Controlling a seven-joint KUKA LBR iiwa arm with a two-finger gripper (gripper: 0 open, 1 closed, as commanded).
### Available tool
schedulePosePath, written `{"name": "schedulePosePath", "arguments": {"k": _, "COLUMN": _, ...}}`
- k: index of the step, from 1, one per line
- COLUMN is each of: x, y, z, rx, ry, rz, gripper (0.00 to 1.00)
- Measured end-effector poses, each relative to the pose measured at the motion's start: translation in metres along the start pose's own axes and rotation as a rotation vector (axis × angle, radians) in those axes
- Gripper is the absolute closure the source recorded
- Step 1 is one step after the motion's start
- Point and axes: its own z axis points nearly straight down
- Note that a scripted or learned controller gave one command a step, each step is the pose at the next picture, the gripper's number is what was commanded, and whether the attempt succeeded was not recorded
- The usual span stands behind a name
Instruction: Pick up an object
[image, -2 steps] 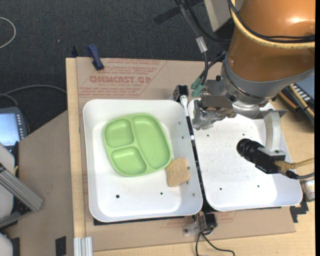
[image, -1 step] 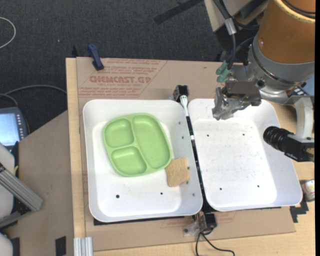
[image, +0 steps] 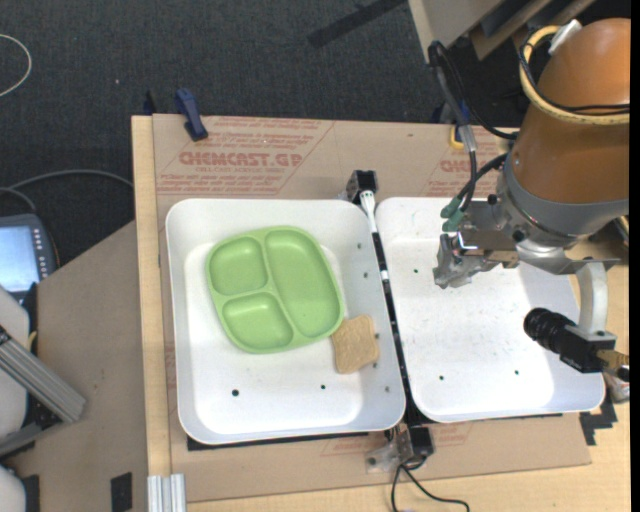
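Over the right bin (image: 500, 390), the fingers (image: 452, 272) hang, their spacing impossible to tell.

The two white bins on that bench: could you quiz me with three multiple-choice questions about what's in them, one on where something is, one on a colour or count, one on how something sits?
1. Where does the tan square sponge-like piece lie?
A. In the left white bin, at the plate's lower right edge
B. In the right white bin
C. On the brown board outside the bins

2. How many compartments has the light green plastic divided plate?
A. Two
B. Three
C. Five

3. Where is the two-finger gripper?
A. Resting inside the plate
B. Over the right bin, apart from the plate
C. Over the dark floor

Answers: 1 A, the piece sits beside the plate in the left bin. 2 B, ridges divide it into three. 3 B, it hangs above the right bin's upper half.
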Motion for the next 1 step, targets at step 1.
{"name": "schedulePosePath", "arguments": {"k": 1, "x": 0.0740, "y": 0.0004, "z": -0.0347, "rx": -0.016, "ry": 0.005, "rz": -0.014, "gripper": 1.00}}
